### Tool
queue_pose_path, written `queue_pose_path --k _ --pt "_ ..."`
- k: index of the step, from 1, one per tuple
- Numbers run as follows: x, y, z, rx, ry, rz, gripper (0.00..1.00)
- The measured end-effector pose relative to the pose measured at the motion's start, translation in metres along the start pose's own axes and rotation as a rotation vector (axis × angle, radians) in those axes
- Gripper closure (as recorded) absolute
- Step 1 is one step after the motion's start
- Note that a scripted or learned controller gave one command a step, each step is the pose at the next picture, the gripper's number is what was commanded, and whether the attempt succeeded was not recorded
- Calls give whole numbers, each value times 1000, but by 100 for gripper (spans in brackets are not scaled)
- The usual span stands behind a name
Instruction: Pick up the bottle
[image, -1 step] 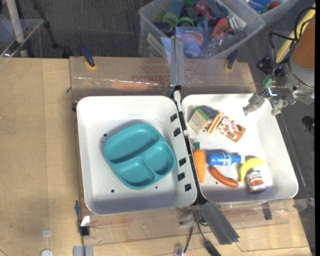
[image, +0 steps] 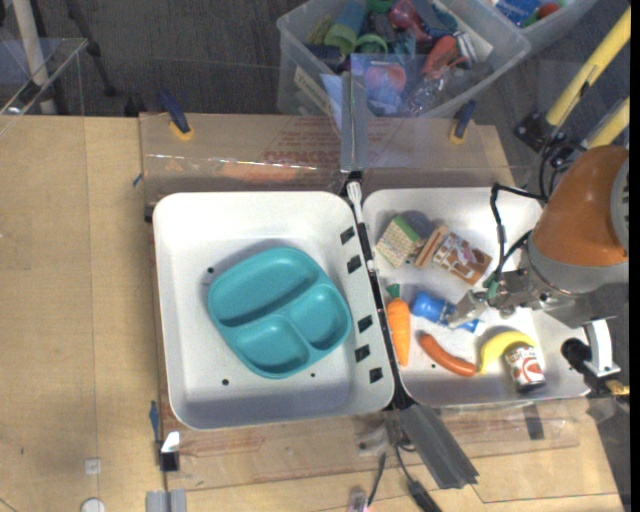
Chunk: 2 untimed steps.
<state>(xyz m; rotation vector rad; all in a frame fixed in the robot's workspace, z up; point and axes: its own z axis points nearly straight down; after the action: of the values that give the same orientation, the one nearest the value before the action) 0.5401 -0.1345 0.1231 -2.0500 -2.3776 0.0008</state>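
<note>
Blue bottle (image: 437, 308) lies at the gripper's (image: 487, 296) nine o'clock, grip state unclear; a clean pinch should avoid the carrot (image: 399, 331).

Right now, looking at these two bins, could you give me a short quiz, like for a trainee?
1. True or false: the teal plate lies in the left bin.
2. Which lies nearest the divider in the right bin? A) carrot B) banana C) can
3. What colour is the bottle beside the claw?

Key: 1 true; 2 A; 3 blue.
</note>
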Motion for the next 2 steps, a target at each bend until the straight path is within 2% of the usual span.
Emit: queue_pose_path --k 1,2 --pt "27 15 34 -6 -3 150 0" --pt "25 16 24 -11 -6 155 100"
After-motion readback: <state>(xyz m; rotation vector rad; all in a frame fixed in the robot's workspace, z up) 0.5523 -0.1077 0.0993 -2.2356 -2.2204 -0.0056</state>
